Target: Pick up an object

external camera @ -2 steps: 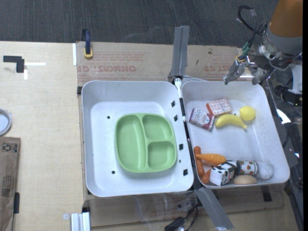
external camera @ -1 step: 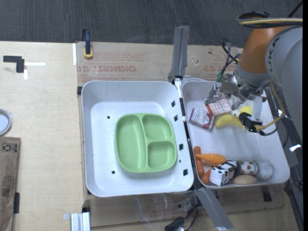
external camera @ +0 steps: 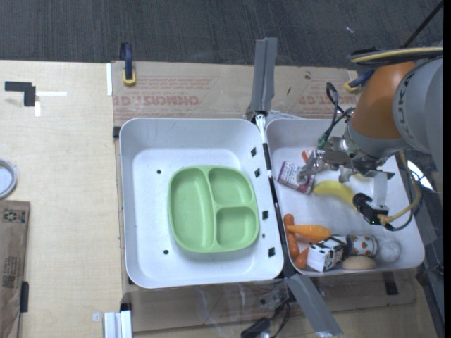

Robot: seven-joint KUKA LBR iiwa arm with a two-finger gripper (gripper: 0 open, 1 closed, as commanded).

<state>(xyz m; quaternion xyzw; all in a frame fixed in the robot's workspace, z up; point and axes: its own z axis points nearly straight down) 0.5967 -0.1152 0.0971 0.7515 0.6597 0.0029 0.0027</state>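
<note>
On your left, the left bin holds a green divided plate lying flat near its middle, with three compartments facing up. Past the bins, you can see a blue-handled clamp standing at the bench's far edge, and a grey upright post rising where the two bins meet. At the far left of the bench sit a roll of tape and, just below it, a brown cardboard piece.

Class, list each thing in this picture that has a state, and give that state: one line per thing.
gripper: low in the right bin, fingers unclear
green tray: lying flat, compartments bare
banana: lying loose beside the gripper
small packet: lying at the gripper's tip
carrot: lying flat
</note>
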